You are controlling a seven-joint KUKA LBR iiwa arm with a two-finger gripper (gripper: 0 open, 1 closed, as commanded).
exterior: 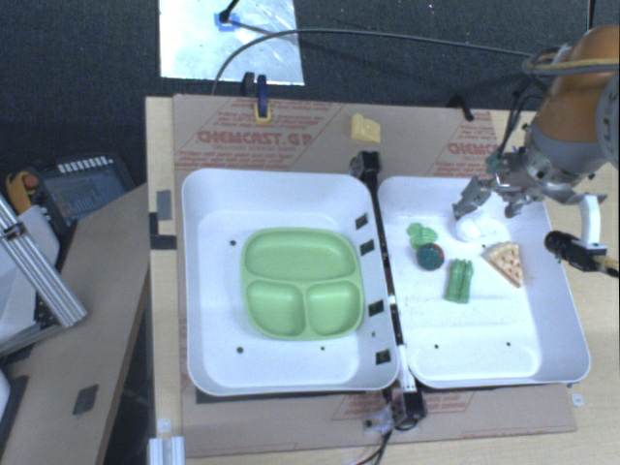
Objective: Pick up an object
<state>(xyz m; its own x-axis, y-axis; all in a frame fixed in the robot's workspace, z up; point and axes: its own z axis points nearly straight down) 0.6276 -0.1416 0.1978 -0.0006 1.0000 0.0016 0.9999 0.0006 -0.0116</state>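
So the grey two-finger gripper [481, 204] hangs over the far part of the shallow white right-hand bin [557, 352], and its fingers look spread apart with nothing between them. Right under and just in front of the tips sits a small white rounded lump [471, 228], which I'd guess is the target since it's the closest thing. It has no real long axis, so the approach angle shouldn't matter much; the jaws mostly need to drop straight down with a tiny nudge toward the camera. Nearby: a tan pizza-slice-shaped wedge [505, 262] to its right, a green ribbed block [458, 282] in front standing lengthwise front to back, and a dark teal ball [429, 256] plus a small green piece [419, 232] to its left. The green three-compartment plastic tray [300, 282] sits in the left bin [208, 356], well apart.
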